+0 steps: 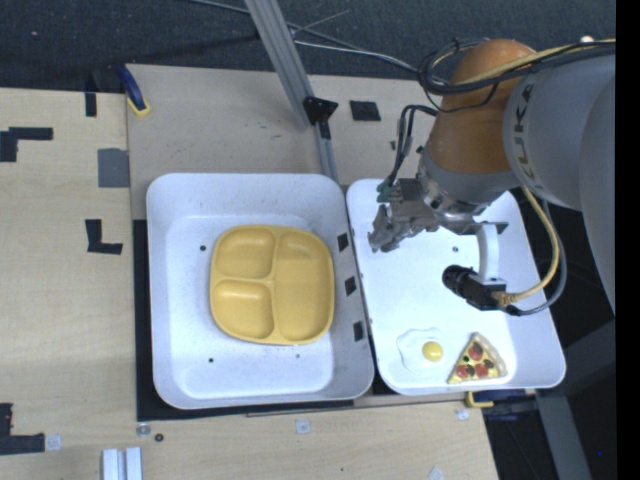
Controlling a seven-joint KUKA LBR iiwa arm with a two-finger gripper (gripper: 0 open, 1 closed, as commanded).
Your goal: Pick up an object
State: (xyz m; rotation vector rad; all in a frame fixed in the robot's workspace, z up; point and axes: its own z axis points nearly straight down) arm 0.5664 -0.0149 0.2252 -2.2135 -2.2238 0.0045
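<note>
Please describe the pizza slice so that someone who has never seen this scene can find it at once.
Look at the right bin, under the arm. In its near corner lie two small toys side by side. The pizza slice is the triangle with red toppings; the fried egg to its left is white with a yellow yolk.

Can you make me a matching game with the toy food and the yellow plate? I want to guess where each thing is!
Things:
1. yellow divided plate
2. fried egg
3. pizza slice
4. gripper

Places:
A. near the front right corner of the right bin
B. in the middle of the left bin
C. over the back left part of the right bin
D. at the front of the right bin, just left of the pizza slice

Pairs: 1-B, 2-D, 3-A, 4-C
</note>
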